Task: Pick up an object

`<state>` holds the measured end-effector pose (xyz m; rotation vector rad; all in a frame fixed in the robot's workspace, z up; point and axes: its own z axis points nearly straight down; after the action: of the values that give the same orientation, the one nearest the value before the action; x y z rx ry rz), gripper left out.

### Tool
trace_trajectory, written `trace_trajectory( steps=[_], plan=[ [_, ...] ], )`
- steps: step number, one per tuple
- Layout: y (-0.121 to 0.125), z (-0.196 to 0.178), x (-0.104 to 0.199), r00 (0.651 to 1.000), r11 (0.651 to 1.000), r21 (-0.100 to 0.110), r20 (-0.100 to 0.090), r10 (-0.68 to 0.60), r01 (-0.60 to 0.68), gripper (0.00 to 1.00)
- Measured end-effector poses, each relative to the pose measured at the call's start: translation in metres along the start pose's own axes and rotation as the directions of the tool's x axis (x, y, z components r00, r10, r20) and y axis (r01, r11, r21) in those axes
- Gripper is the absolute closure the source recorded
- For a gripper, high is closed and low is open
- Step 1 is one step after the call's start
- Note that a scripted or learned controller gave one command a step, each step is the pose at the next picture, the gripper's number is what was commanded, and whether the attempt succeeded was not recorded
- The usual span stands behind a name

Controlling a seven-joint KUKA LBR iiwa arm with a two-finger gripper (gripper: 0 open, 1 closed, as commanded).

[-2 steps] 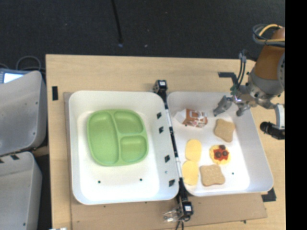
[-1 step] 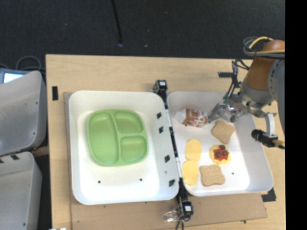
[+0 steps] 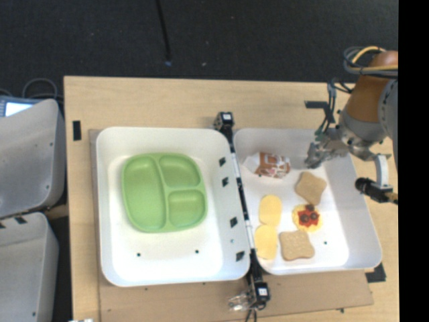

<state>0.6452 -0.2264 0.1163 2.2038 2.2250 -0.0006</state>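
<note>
While reaching over the desk (image 3: pixel 167 102) from the right with the grey arm (image 3: pixel 365 116), hanging the gripper (image 3: pixel 318 153) low inside the right bin (image 3: pixel 362 247), just to the right of the brown-and-white packet (image 3: pixel 271 165) and slightly farther back than it. Not touching the packet, and not carrying anything that can be seen. Not resolving the gripper's opening state at this slant: cannot tell.

Locating the task's candidate items, all lying loose in the right bin, by reference to the packet:
- Finding a tan bread piece (image 3: pixel 310 187) to the right of the packet and nearer the front, close under the gripper.
- Finding a yellow oval slice (image 3: pixel 271 209) directly in front of the packet.
- Finding a second yellow slice (image 3: pixel 265 240) farther in front of the packet, touching the first.
- Finding a yellow piece with red spots (image 3: pixel 308 217) in front of the packet and to its right.
- Finding a toast slice (image 3: pixel 295 245) farthest in front of the packet, just beside the spotted piece.

Finding a green divided plate (image 3: pixel 163 192) well to the left of the packet, resting in the left bin (image 3: pixel 167 260).
</note>
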Motion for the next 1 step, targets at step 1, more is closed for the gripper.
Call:
trace_trajectory(
  steps=[1],
  plan=[
    [0.0008,-0.0441,-0.0004,1.0,1.0,0.001,-0.005,0.002,-0.002,1.0]
  ],
)
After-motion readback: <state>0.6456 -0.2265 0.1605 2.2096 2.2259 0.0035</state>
